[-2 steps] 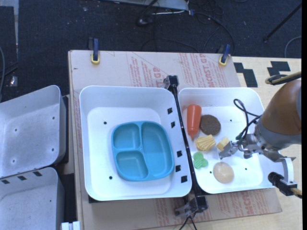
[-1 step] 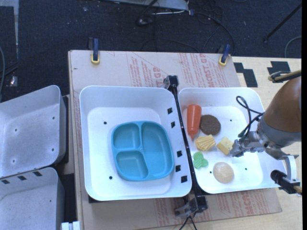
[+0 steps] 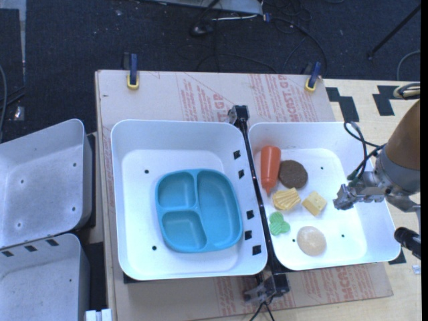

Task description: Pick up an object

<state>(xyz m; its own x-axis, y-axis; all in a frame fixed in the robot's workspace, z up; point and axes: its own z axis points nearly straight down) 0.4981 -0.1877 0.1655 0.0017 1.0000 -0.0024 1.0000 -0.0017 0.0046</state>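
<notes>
While the gripper point(image 3: 342, 199) hung over the right bin point(image 3: 374, 246) — finger state impossible to tell — nothing was held; nearest lay a yellow cheese-like wedge point(image 3: 314, 204), just beside a ridged yellow piece point(image 3: 286, 198).

Even, bright light falls from above me. The white bins point(image 3: 180, 146) near my gripper point(image 3: 342, 199) glare slightly and wash out at their rims. Shadows beneath me are soft and short. The dark floor beyond stays dim; everything looks mildly grainy and soft.
</notes>
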